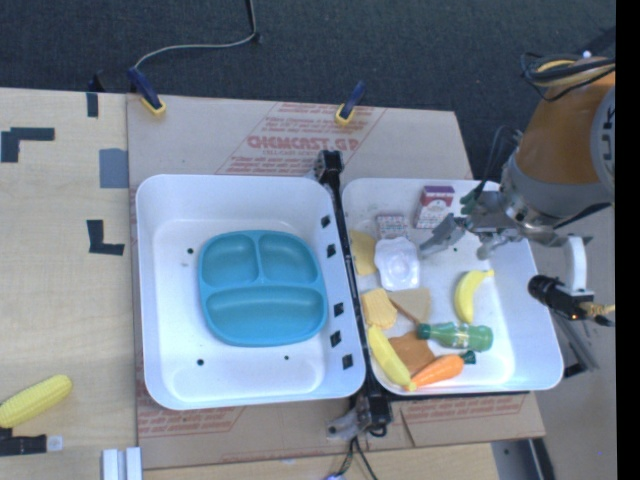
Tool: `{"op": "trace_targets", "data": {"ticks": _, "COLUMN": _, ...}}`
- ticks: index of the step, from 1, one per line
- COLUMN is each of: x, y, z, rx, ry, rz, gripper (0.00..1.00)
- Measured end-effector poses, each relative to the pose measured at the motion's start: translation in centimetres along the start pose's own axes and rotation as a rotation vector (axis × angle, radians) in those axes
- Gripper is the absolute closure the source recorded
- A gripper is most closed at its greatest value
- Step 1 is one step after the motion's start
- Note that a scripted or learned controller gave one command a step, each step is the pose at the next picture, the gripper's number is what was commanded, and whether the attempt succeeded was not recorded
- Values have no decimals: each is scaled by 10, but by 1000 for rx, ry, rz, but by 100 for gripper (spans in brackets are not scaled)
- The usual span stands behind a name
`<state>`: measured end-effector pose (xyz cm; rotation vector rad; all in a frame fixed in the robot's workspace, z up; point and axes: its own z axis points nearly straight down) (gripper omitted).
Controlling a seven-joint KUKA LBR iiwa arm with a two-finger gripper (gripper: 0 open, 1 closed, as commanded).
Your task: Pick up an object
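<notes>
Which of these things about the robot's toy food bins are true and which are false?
1. The blue divided plastic plate lies in the left white bin. True.
2. The orange plastic carrot lies in the left bin. False: it lies in the right white bin.
3. The yellow toy corn cob lies outside both bins. True.
4. The small green plastic bottle stands upright. False: it lies on its side.
5. The gripper hangs over the right bin. True.
</notes>
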<state>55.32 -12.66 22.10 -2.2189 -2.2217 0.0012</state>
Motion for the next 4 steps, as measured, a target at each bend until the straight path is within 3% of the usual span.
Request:
{"op": "trace_targets", "data": {"ticks": 1, "x": -55, "y": -9, "z": 89, "rx": 2, "ry": 0, "rz": 2, "gripper": 0}}
{"op": "trace_targets", "data": {"ticks": 2, "x": -46, "y": -16, "z": 131, "rx": -12, "ry": 1, "rz": -1, "gripper": 0}}
{"op": "trace_targets", "data": {"ticks": 3, "x": -46, "y": -13, "z": 118, "rx": -20, "ry": 0, "rz": -1, "gripper": 100}}
{"op": "trace_targets", "data": {"ticks": 4, "x": 9, "y": 22, "z": 133, "rx": -1, "ry": 0, "rz": -1, "gripper": 100}}
